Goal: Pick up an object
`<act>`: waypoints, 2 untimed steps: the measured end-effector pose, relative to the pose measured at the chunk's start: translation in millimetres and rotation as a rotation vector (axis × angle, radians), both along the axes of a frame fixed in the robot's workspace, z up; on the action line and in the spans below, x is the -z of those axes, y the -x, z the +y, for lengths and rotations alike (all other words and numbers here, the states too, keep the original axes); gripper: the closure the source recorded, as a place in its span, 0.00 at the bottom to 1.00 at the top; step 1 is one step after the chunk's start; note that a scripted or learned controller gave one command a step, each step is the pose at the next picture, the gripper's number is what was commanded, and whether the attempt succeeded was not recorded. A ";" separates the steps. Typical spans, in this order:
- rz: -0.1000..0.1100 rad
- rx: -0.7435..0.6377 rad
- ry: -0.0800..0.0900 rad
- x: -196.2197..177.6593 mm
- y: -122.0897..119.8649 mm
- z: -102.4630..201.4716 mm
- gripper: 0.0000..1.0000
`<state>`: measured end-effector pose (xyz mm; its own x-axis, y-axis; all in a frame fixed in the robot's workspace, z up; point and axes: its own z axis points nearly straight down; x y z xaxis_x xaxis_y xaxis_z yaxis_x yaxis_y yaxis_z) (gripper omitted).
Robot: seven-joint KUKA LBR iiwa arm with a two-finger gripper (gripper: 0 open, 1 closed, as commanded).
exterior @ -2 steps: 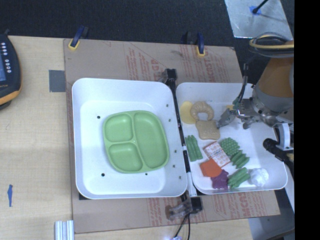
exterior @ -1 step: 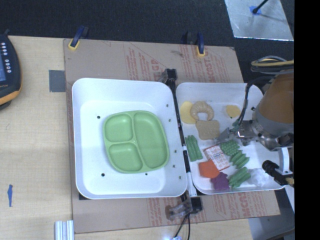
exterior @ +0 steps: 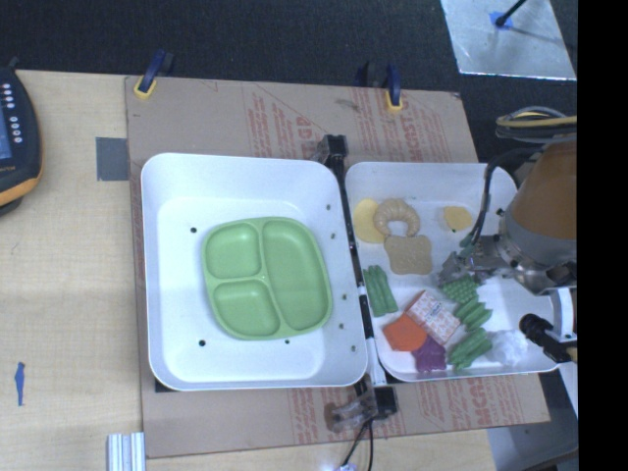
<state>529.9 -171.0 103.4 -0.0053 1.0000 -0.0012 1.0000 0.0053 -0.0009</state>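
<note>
Closest to the lens, along the bottom edge, sit a short aluminium rail point(exterior: 126, 449) and a black clamp with its cable point(exterior: 359, 410), which grips the cardboard sheet point(exterior: 245, 116) under the bins. At the far left lies a black and orange control pendant point(exterior: 14, 135).

The left bin point(exterior: 172, 351) holds one light-green divided plate point(exterior: 265, 277), lying flat near its middle. The right bin point(exterior: 363, 180) holds the pickable clutter:

- a green bean pod point(exterior: 379, 288) by the left wall
- a yellow disc point(exterior: 366, 220) touching a ring-shaped pastry point(exterior: 397, 216)
- a tan bread slice point(exterior: 407, 254) just below the pastry
- an orange piece point(exterior: 403, 333) and a purple piece point(exterior: 430, 355) side by side
- a pink-checked packet point(exterior: 434, 314)
- several more green pods point(exterior: 471, 314)

The grey arm point(exterior: 545, 209) reaches in from the right, and its gripper point(exterior: 463, 266) hangs low over the topmost pods, just right of the bread. The shapes blur together there, so I cannot tell whether it is spread or closed, nor whether it has anything. It may be touching a pod.

The step in hand looks like the descent onto a pod. To do it well, the gripper should straddle one pod across its narrow width. It should drop straight down without nudging the neighbours or the bread, close fully before rising, then lift vertically clear of the bin wall.
</note>
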 end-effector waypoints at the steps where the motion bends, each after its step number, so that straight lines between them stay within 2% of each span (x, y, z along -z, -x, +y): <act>1: -0.005 -0.005 -0.003 -55.3 -33.3 58.3 1.00; 2: -0.003 -0.007 -0.004 -94.5 -57.7 132.9 1.00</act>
